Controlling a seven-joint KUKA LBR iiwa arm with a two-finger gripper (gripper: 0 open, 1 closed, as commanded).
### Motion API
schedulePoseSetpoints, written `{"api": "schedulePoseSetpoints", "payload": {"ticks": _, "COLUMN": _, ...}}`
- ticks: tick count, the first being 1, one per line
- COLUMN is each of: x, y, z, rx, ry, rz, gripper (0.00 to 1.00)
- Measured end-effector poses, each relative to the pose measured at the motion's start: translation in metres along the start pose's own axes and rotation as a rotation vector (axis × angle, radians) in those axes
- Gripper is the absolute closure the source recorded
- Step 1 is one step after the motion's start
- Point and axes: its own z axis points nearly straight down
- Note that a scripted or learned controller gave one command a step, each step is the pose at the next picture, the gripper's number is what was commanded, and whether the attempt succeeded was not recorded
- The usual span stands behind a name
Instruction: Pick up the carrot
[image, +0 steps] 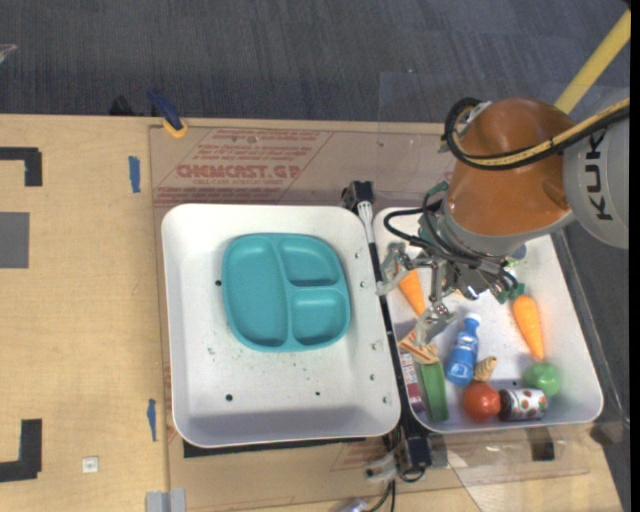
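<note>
Two orange carrots lie in the right bin (580, 350). A small carrot (412, 292) sits near the bin's left wall, and a longer carrot (528, 325) with a green top lies toward the right. My gripper (440, 305) hangs below the orange wrist band (505, 165), low over the bin between the two carrots. It is just right of the small carrot, and I cannot tell whether it touches it. The wrist hides the bin's far part.
Below the gripper lie a blue bottle (462, 350), a green stick-shaped item (432, 388), a red tomato (481, 402), a green ball (543, 378) and a small can (525, 403). The left bin (200, 380) holds a teal divided plate (287, 292).
</note>
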Motion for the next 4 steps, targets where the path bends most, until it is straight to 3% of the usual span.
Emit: {"api": "schedulePoseSetpoints", "payload": {"ticks": 4, "x": 0.0000, "y": 0.0000, "z": 0.0000, "rx": 0.000, "ry": 0.000, "rz": 0.000, "gripper": 0.00}}
